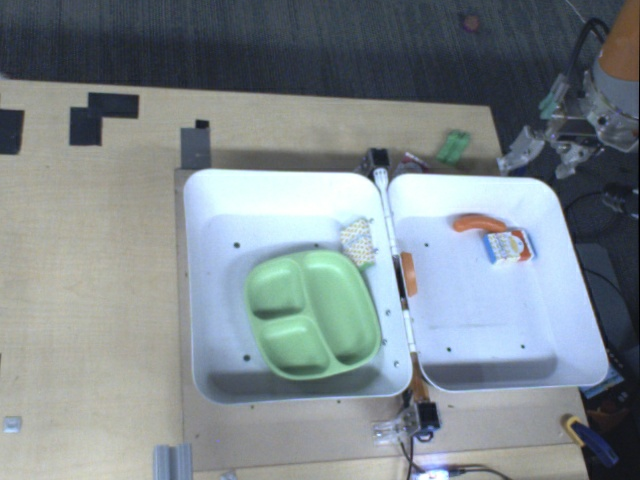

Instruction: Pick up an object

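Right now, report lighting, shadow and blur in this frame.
Camera view: even overhead light, no harsh glare; soft shadow pools along the near inner wall of the left bin below the green tray; the gripper at upper right looks slightly blurred; the small box is too soft to read.

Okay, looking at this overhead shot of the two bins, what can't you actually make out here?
- Arm: cut off by the camera view's right edge.
- Gripper: small and blurred, at the right bin's far corner.
- Small box: its print is too small to read.
- Patterned item beside the green tray: too small to identify.
- Orange strip by the divider: partly hidden by the bin wall.
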Controlling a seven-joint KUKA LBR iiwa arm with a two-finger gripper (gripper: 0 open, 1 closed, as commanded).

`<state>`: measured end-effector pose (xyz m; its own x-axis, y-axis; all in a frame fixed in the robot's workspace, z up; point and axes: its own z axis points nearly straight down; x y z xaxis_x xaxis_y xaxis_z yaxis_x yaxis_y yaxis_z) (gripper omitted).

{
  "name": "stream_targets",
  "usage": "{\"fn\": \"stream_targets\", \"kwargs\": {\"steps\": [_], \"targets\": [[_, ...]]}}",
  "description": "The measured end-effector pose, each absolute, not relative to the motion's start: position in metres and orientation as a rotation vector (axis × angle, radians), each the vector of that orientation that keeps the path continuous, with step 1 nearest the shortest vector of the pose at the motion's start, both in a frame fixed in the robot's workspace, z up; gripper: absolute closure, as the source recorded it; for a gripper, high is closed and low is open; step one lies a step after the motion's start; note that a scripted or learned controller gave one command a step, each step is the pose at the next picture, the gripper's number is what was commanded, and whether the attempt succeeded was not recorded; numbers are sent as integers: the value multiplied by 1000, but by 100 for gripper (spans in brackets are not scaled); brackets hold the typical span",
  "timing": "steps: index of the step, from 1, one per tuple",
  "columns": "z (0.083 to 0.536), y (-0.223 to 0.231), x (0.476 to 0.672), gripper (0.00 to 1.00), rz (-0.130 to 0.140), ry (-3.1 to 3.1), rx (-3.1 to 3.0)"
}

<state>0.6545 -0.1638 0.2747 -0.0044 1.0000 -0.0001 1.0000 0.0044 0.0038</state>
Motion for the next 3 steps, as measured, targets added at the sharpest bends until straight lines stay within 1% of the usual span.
{"fn": "stream_targets", "kwargs": {"steps": [1,2,3], "targets": [[86,-172,664,0,6,2222,2214],[97,-171,666,100,9,2223,2207],[176,-124,554,100,5,2222,2217]]}}
